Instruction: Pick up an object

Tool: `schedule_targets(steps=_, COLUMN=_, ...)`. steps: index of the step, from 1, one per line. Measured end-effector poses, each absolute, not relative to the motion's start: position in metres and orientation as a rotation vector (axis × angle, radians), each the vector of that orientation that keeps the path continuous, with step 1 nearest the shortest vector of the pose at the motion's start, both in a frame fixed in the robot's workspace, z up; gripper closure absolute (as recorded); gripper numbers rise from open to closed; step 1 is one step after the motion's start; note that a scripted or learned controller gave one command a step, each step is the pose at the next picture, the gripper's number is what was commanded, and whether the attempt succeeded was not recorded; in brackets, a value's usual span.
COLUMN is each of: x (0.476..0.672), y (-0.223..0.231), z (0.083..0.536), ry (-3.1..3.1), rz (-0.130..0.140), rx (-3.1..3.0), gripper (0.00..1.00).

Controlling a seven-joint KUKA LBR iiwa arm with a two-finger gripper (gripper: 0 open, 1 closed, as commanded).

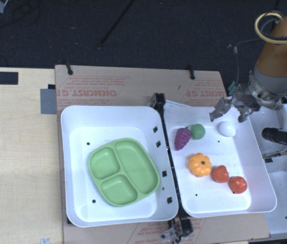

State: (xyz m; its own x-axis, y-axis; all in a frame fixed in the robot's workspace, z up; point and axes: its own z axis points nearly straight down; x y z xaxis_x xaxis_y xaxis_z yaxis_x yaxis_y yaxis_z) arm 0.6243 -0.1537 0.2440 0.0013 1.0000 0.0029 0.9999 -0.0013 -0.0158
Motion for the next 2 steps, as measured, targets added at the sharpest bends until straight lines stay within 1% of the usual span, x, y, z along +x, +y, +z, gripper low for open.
schedule_targets(steps=1, x=0.627, y=-0.154, z=0.252, ry=-2.220, rz=0.002, rx=-2.219, gripper=0.00)
schedule_targets(steps=2, x=0.618, y=-0.152, z=0.205, ry=-2.217, rz=0.007, rx=-2.216, gripper=0.00)
